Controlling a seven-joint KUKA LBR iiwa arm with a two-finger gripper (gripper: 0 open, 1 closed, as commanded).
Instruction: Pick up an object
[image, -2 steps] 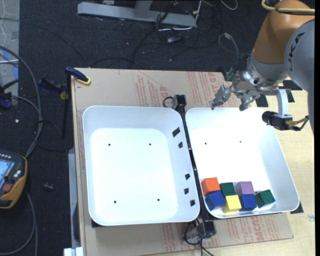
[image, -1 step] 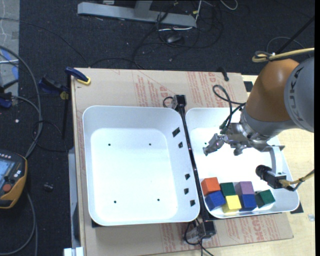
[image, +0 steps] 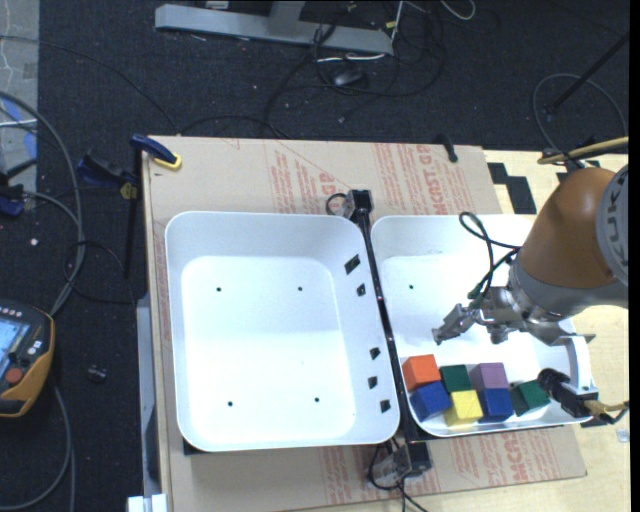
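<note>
Arm (image: 570, 240) bent low over right bin (image: 430, 240); gripper (image: 455, 325) above blocks (image: 470, 390), finger state unclear, nothing visibly held.

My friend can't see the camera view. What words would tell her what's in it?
A robot arm's gripper hovers in the right white bin, above colored blocks clustered at its near edge. The left white bin sits beside it on a cardboard-covered bench.

Small blocks cluster at the near edge of the right bin (image: 430, 245), touching: an orange block (image: 421, 370), two blue blocks (image: 431, 399) (image: 497, 402), a dark green block (image: 456, 378), a yellow block (image: 465, 406), a purple block (image: 490, 376), and what looks like another green block (image: 529, 397).
</note>
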